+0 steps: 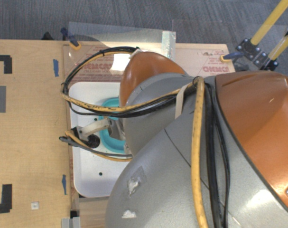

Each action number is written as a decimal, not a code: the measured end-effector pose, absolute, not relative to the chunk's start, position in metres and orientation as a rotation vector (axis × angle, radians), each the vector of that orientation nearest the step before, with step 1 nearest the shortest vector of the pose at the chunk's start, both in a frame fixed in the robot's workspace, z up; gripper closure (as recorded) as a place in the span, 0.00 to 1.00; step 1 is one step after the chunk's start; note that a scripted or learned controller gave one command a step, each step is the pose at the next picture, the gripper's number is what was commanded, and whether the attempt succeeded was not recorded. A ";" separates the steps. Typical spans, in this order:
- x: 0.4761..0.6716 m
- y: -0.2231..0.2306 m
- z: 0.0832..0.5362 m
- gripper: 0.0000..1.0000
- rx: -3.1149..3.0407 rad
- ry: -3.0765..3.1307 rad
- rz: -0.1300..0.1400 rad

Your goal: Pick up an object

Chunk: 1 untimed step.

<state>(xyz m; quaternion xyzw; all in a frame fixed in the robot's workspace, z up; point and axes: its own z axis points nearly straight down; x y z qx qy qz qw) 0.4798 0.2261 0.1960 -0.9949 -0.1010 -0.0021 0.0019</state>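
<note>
**Arm down in the white bin, over a teal object**

The grey arm reaches in from the right, and its orange band hangs over the far end of the white bin. I judge it is bent this low to bring the gripper down to the bin floor for a pick. The task's likely thing is a teal curved object. It lies about midway along the bin, toward its right wall, and the wrist covers half of it. The gripper sits right at this object, but the arm hides the contact. I cannot tell whether the gripper is open, closed or holding anything.

A small dark speck lies alone on the bin floor nearer the near edge.

A pinkish board stands along the far edge of the bin. Its red printed lettering looks like "CHEMCA", but cables and glare cut it off. The cardboard-covered table to the left carries black corner marks and strips of blue tape, with no words.
</note>
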 end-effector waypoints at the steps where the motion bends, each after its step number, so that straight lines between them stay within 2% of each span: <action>1: 0.483 0.215 0.455 1.00 -3.118 -0.287 -0.016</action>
